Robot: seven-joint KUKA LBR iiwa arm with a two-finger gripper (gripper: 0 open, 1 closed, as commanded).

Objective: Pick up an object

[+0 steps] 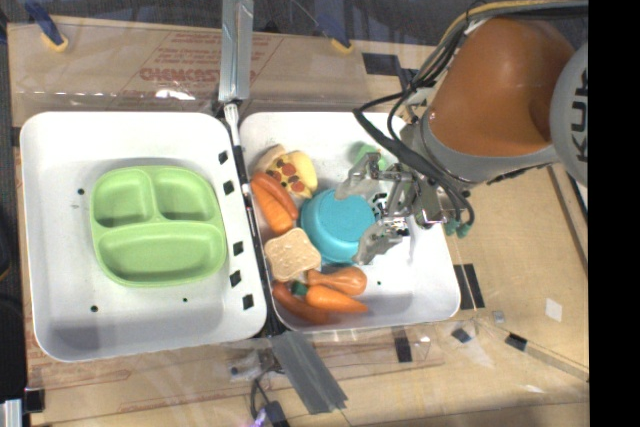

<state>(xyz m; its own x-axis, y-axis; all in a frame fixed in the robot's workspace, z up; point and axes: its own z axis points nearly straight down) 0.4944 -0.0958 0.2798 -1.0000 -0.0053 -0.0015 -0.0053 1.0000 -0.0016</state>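
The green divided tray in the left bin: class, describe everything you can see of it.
The green divided tray is light green, looks like smooth plastic, and has rounded corners. Raised ridges split it into three compartments: two smaller ones along the far side and one long one along the near side. It lies flat, open side up, roughly central on the floor of the left white bin, apart from the walls.
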